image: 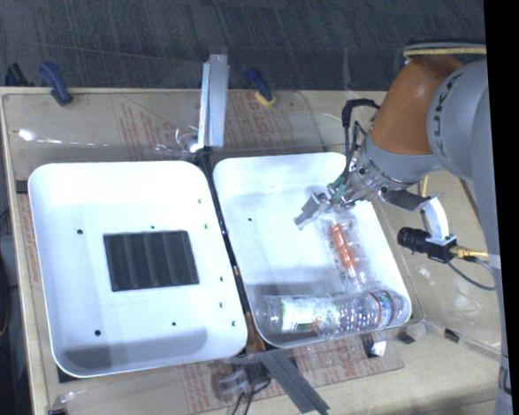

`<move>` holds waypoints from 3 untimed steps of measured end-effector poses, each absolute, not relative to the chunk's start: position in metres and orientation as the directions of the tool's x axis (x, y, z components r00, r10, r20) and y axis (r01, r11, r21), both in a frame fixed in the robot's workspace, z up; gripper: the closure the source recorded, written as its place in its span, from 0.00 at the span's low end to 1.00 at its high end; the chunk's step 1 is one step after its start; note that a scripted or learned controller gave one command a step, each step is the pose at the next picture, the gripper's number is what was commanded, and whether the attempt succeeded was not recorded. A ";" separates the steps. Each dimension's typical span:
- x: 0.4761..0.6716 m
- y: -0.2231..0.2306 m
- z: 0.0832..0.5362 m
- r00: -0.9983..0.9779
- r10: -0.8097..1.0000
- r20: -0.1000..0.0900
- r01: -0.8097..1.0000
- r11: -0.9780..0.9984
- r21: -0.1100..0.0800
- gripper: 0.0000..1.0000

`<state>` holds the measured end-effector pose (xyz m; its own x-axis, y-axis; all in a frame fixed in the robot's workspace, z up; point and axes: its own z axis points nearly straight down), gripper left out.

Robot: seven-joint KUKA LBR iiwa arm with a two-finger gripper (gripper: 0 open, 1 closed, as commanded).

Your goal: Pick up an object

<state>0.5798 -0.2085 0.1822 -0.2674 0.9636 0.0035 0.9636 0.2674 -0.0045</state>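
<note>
The gripper point(323, 202) is hanging over the right bin point(266, 179), grey metal fingers point(308, 209) blurred; whether they're parted or closed, I cannot tell. Just below them a clear plastic tube point(345, 249) with orange inside is lying lengthwise. Beyond it, a transparent crinkly bottle point(329, 313) is resting along the bin's near wall, its contents hard to read. Off to their left, the left bin point(64, 207) is showing a dark ribbed rectangular panel point(151, 259).

A dark ribbed panel point(151, 259) lies in the left bin point(55, 199); blue clamps point(55, 82) grip the bench edge.
</note>
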 end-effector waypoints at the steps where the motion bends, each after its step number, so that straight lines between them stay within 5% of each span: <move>1: 0.571 -0.209 0.181 -0.296 0.955 0.004 0.955 0.296 -0.005 0.00; 2: 0.591 -0.209 0.173 -0.344 0.939 -0.001 0.939 0.344 0.000 0.00; 3: 0.547 -0.209 0.197 -0.254 0.967 0.001 0.967 0.254 -0.003 0.00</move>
<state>0.5466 -0.2094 0.1971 -0.2535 0.9673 0.0015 0.9673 0.2535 -0.0035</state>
